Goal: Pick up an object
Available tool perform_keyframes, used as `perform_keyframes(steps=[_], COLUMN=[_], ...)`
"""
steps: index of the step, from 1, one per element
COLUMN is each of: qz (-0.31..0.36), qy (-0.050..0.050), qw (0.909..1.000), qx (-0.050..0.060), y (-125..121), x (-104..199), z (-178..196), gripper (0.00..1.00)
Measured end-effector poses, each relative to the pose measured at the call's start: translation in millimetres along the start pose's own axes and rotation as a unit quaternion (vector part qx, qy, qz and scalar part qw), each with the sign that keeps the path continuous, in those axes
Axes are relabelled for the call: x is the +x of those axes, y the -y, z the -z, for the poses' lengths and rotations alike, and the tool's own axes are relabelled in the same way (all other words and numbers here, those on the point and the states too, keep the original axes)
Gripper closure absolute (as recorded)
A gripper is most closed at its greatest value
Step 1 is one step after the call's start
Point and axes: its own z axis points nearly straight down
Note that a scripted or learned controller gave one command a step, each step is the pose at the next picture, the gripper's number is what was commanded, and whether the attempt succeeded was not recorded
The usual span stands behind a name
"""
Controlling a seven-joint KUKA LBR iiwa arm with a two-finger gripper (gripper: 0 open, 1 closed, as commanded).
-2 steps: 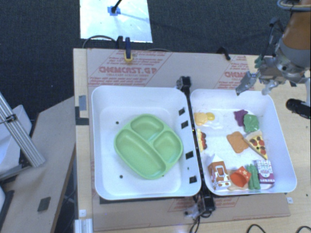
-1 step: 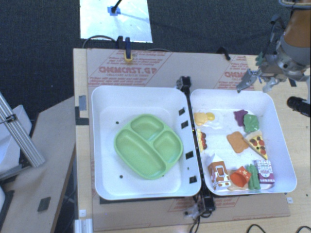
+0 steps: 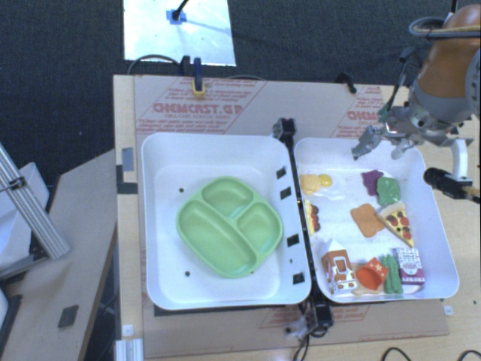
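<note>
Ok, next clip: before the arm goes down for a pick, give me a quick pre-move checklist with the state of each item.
1. Gripper holding nothing: ok, nothing between its fingers.
2. Fingers apart for a grasp: ok, they look spread.
3. Gripper above right bin: ok, over its far edge.
4. Targets available: ok, pizza slice, toast, purple piece lie apart.
5. Gripper lined up over one item: not ok, none directly beneath.
6. Green tray out of the way: ok, in left bin.

A pale green divided plate (image 3: pixel 229 226) in one white bin (image 3: pixel 161 280); a purple toy (image 3: pixel 371 179), a red-spotted yellow pizza slice (image 3: pixel 397 222) in the other.
</note>
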Motion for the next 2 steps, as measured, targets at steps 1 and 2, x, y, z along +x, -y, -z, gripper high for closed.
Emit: perform_keyframes(steps=[1,2], qz=[0.002,0.002], qy=[0.0,0.0], qw=[1.0,1.0], qx=[0.0,0.0], y=[-4,-12], x=[6,5], z=[-60,-107], gripper=[0.0,0.0])
